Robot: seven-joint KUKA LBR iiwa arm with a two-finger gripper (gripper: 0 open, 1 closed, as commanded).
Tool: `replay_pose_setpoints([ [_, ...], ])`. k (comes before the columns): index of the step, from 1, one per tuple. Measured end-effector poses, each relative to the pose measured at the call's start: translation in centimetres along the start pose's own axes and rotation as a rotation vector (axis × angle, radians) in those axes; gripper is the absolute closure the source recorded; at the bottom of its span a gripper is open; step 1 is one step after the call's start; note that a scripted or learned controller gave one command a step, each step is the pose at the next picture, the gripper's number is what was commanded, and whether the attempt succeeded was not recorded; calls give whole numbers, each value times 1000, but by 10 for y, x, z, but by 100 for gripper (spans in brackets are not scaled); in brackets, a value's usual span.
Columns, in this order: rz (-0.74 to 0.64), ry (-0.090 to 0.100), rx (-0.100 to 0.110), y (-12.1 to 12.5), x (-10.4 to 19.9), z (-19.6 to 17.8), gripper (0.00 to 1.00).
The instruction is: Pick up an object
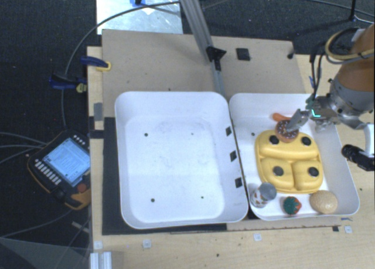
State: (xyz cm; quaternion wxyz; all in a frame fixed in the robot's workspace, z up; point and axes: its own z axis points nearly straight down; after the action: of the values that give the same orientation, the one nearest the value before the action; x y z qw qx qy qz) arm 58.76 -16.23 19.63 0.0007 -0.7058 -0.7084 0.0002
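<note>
The right bin (249,112) holds a large yellow moulded block with dark dimples (290,165). At its far edge lies a small brown ring-shaped piece (286,132), with an orange piece (279,117) just behind it. Along the near wall sit a grey-and-white object (263,193), a green-and-red ball (291,204) and a tan egg-shaped object (323,201). My gripper (295,121) reaches in from the right, low over the bin, its tip right beside the brown ring. Whether it touches the ring is unclear.
The left bin (170,145) adjoins on the left, with black clips (233,155) along the shared wall. A slanted metal pole (196,19) crosses the back of the bench. A handheld pendant (61,165) and cables lie off the bench at left.
</note>
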Motion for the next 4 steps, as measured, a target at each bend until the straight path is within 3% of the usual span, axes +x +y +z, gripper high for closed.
replay_pose_setpoints([
  [1,-1,-1,-3,1,0,-1,0],
  [2,2,-1,1,-8,-1,56,0],
  [3,-3,-3,-15,-3,0,67,0],
  [4,-2,1,-21,-2,1,56,100],
])
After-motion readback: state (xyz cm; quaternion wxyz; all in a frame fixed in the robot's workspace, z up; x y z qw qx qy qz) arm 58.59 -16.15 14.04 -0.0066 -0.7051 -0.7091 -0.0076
